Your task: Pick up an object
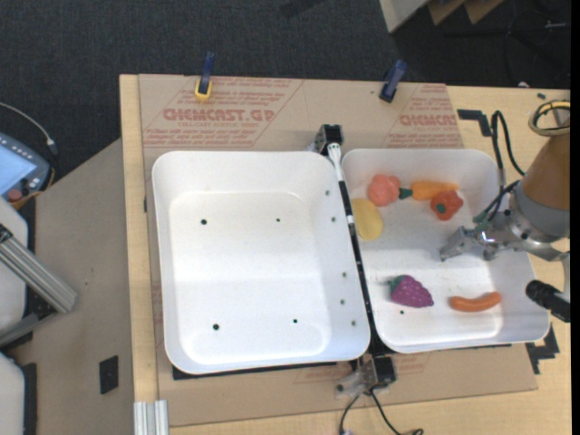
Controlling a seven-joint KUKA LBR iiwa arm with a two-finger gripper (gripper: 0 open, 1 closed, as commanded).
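Our gripper [450, 247] hangs low over the middle of the right bin [471, 333], reaching in from the right, and we cannot tell whether it is released or clenched; the claw is small and grey against the white floor, and nothing shows in it. It sits apart from every toy.

Nearest below it lies the orange sausage [474, 303], flat near the bin's front wall, and to its left the purple grapes [411, 291]. Above the claw we see the orange pepper [443, 203], with a pink round fruit [383, 189] and a yellow lemon [367, 218] close to the wall shared with the left bin [181, 179].

We judge these to be light, hollow plastic toys: stiff, smooth, a little slippery, not fragile. The sausage looks easiest, taken across its narrow middle. The grapes' bumpy surface should give purchase across the widest part. The round fruit may squirt out unless gripped squarely on its centre.
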